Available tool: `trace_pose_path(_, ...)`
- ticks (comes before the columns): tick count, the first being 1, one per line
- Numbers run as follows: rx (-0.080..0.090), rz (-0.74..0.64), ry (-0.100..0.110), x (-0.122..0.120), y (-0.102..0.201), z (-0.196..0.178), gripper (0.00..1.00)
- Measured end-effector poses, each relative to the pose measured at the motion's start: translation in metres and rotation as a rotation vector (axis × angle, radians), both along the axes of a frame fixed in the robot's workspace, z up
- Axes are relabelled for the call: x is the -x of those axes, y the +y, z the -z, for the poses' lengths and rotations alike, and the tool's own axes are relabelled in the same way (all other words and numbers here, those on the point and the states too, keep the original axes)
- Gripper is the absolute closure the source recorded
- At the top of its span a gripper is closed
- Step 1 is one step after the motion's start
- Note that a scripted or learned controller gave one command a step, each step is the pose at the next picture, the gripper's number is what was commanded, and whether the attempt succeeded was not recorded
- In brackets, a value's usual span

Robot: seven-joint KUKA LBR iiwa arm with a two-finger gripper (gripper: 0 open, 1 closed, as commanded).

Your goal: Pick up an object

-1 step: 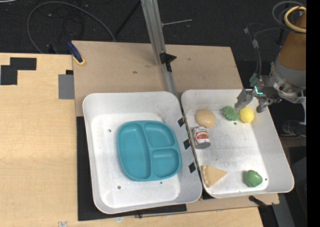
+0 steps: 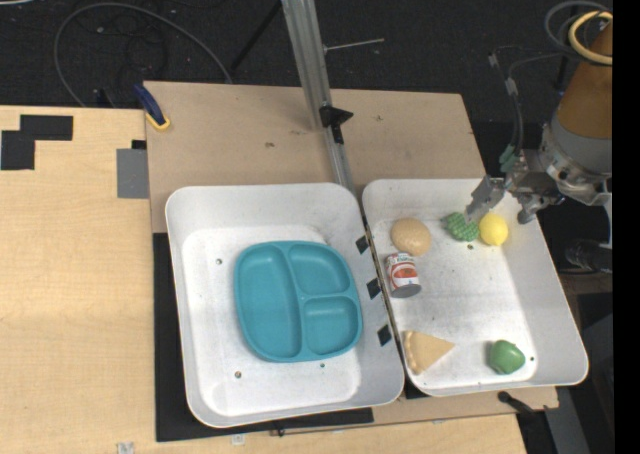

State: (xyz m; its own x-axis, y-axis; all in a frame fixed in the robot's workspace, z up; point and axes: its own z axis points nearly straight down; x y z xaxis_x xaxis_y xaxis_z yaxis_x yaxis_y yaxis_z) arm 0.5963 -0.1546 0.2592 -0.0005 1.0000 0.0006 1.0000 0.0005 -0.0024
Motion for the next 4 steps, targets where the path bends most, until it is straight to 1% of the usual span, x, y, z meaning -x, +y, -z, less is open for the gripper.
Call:
trace_pose_path(1,-0.001,0.000,0.004,0.010,0.004,0.049,0.00)
trace_pose_path(2,0.000,0.001,0.004,0.004,0.004,0.094,0.00)
trace_pose_path(3,-0.001,0.001,0.005,0.012,0.003,0.140,0.00)
trace_pose_path(4,0.000,0.004,0.003,0.012,0.002,0.128,1.00)
